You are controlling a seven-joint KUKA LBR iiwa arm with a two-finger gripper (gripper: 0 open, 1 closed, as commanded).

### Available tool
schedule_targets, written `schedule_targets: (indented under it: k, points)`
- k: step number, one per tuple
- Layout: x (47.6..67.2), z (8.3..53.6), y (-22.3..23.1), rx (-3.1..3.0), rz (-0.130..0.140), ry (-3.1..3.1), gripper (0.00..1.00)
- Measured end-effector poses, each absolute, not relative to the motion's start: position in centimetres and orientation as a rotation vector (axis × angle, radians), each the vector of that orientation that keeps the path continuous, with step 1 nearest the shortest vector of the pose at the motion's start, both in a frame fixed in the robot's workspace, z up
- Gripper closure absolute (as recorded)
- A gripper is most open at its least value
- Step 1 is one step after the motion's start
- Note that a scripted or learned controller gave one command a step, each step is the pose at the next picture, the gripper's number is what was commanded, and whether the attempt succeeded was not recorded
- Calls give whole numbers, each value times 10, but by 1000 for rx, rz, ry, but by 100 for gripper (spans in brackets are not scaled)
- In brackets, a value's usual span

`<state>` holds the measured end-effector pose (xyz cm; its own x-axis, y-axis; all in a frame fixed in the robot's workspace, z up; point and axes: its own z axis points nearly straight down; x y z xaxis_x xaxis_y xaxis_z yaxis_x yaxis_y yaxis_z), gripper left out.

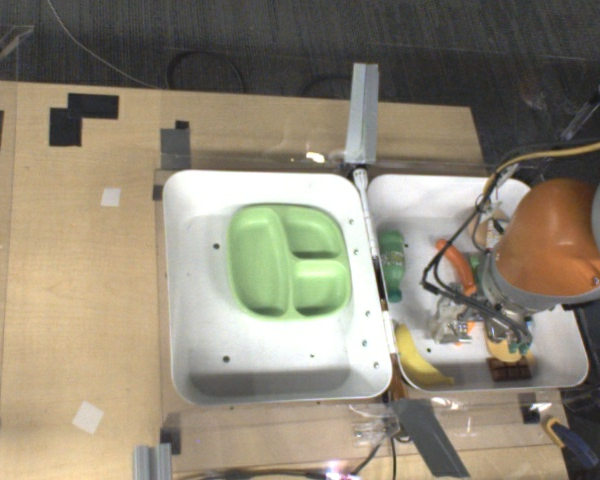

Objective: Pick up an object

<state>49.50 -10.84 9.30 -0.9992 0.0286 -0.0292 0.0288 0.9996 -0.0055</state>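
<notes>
Camera view: tool state unclear, crowded by banana, green bottle and brown block.

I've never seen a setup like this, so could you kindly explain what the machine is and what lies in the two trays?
One camera looks down at a slant on a wooden bench with two shallow white bins. The left bin holds a green divided plate. From the right reaches a robot arm, grey with an orange band; its hand hangs low in the right bin, among a banana, a green bottle and an orange piece. I cannot tell whether it holds anything.
</notes>
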Motion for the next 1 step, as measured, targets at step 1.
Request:
schedule_targets:
  k: [1]
  points:
    - [542, 238, -123, 228, -4, 3110, 100]
